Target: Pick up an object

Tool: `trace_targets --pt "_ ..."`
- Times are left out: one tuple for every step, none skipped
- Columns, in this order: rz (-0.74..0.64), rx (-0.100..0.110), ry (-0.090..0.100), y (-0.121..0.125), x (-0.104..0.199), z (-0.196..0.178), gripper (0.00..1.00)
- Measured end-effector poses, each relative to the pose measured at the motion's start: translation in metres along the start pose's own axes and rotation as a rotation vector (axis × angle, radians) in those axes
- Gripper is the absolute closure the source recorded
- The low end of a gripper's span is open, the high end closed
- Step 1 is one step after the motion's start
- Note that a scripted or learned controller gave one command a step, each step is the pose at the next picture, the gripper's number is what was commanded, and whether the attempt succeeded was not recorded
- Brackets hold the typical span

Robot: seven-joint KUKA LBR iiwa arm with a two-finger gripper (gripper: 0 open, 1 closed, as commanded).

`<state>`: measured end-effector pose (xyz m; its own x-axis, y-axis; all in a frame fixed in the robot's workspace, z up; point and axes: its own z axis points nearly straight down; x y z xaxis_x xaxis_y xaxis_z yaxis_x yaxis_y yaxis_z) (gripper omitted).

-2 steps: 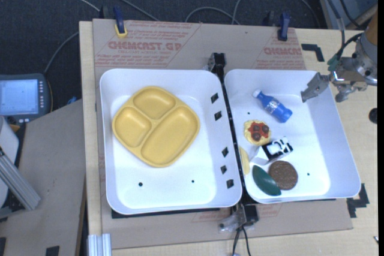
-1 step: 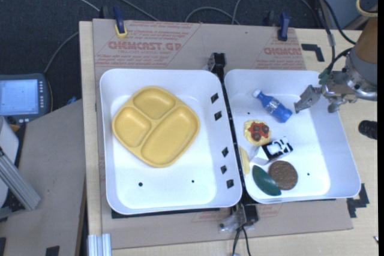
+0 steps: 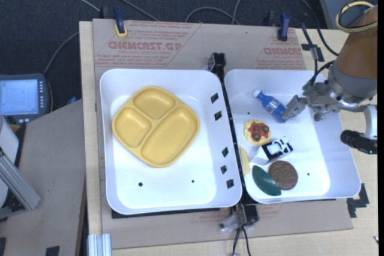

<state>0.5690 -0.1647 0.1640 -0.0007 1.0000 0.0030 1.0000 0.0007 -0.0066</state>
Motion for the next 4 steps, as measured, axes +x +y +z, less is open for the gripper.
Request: trace_targets --pt "0.002 0.000 0.000 -0.008 -0.007 0.053 0.00" --pt "0.001 -0.008 -0.002 -0.006 -0.007 0.038 1.00" --pt "0.001 -0.014 -0.005 0.000 -0.016 -0.017 1.00" --pt "0.000 -0.011 -0.004 0.001 -0.017 -0.042 1.00"
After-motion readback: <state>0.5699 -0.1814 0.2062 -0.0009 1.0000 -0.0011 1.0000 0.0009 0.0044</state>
